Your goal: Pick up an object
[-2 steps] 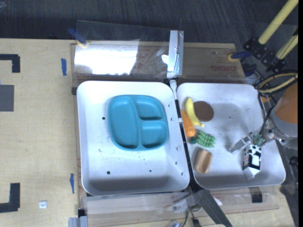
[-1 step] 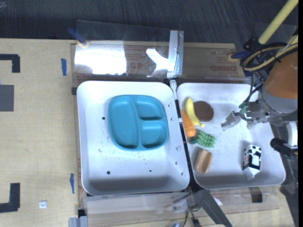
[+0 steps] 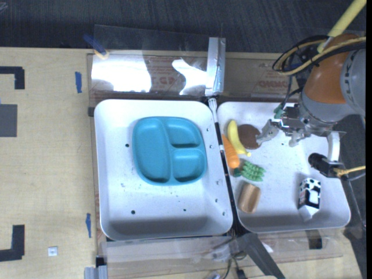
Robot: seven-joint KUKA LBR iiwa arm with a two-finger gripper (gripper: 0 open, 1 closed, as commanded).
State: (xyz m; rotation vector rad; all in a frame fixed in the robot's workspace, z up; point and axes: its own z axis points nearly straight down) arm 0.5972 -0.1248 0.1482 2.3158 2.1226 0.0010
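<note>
Bright overhead light, plastic sheet (image 3: 152, 68) glare

Yellow banana (image 3: 236, 137), carrot (image 3: 231, 154), green toy (image 3: 251, 171), tan cylinder (image 3: 249, 197) cluster in the right bin's (image 3: 279, 217) left side.

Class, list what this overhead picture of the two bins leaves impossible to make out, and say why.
- Gripper: too small and blurred to tell its state or whether it holds anything.
- Brown disc: partly covered by the banana; identity unclear.
- Black-and-white object: too blurred to identify.
- Arm: cut off by the right edge.
</note>
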